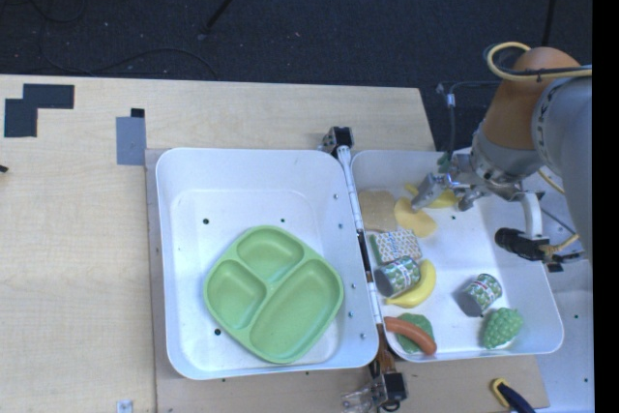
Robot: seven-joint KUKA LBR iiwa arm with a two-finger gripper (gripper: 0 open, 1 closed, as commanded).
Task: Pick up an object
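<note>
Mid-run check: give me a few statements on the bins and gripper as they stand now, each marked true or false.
1. The green divided plate lies in the left bin. True.
2. The banana lies in the left bin. False: it is in the right bin.
3. The gripper is over the right bin's far part. True.
4. The broccoli sits on the green divided plate. False: it is near the right bin's near right corner.

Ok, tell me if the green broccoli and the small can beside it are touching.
Cannot tell. In the camera view the broccoli sits just below the can, their edges meeting or nearly so; no plain gap or contact shows.
</note>
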